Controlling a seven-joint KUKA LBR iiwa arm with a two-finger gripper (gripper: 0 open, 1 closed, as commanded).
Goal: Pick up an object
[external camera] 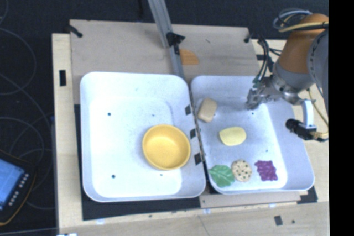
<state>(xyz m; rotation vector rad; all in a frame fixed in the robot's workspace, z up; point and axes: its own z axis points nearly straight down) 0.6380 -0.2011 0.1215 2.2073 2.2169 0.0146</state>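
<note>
My gripper [253, 101] hangs over the upper right part of the right bin [287, 119], above bare bin floor. Nothing shows between its fingers. A pale yellow oval piece [232, 136] lies below and left of it, near the bin's middle. A beige block [207, 110] rests at the bin's left wall. Along the front edge sit a green leaf [221, 175], a chocolate-chip cookie [241, 169] and a purple grape bunch [266, 169]. A yellow bowl [165, 146] stands in the left bin [110, 119].
A slanted metal pole [157, 5] rises from behind the bins where they meet. The arm's orange band [301, 44] and cables sit at the right. A handheld device [11, 185] lies off the bench at lower left.
</note>
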